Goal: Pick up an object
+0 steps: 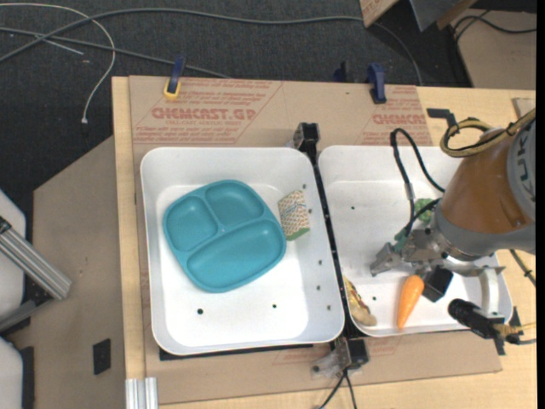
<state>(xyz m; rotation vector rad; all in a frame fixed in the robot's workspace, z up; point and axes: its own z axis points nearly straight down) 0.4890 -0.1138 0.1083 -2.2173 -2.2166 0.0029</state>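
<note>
**Carrot lies in the right bin, just under the gripper**

You have the orange carrot [410, 300] lying in the right bin [366, 186], near its front edge, its thick end up by the gripper and its tip pointing toward the front rim. The gripper [407, 262] sits right above that thick end; its metal fingers [383, 262] reach leftward over the bin floor. You cannot tell from this angle whether the claw is open or closed, and the carrot does not show between the fingers.

Left of the carrot, against the bin's front left corner, you see a small tan object [361, 305] resting at the rim. A bit of green [421, 206] peeks out beside the arm's orange band [481, 194], too hidden to identify.

In the left bin [170, 313] a blue divided plate [225, 233] lies flat toward the back, with a small patterned cup-like item [294, 213] touching its right edge.

Both bins sit on a cardboard sheet [213, 109] held by blue clamps [175, 77] at the rear.
</note>
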